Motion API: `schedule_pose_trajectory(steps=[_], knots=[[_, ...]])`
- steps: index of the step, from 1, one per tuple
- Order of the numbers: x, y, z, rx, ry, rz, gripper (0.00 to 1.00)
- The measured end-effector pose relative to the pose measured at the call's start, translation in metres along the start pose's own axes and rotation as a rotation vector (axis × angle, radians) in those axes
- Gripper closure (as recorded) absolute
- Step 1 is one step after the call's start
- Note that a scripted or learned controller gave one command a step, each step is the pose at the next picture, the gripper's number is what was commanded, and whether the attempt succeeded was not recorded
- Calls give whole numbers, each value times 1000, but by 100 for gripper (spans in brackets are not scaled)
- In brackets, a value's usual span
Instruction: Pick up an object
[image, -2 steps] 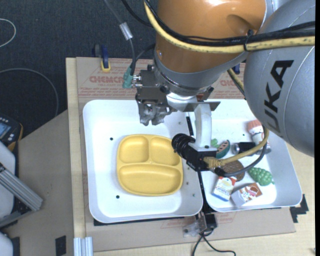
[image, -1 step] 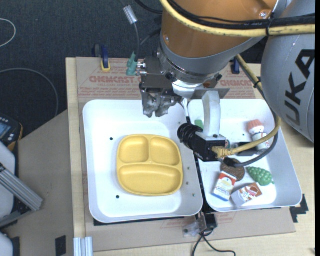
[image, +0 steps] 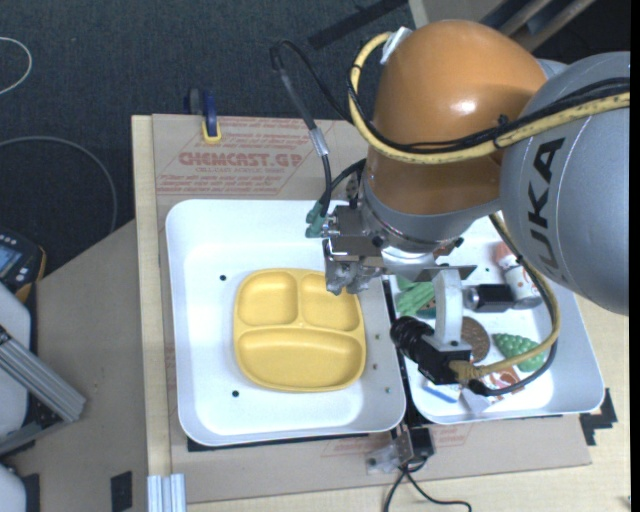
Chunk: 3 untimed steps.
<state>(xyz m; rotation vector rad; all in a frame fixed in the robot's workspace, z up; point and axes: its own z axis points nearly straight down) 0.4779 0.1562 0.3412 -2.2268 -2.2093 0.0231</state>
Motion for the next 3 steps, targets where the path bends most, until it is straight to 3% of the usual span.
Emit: schedule_pose_trajectory(steps=[1, 2, 3], knots=[[28, 0, 60, -4, 5, -10, 100], [-15, 3, -76, -30, 12, -4, 100], [-11, 2, -78, -17, 7, -10, 100]])
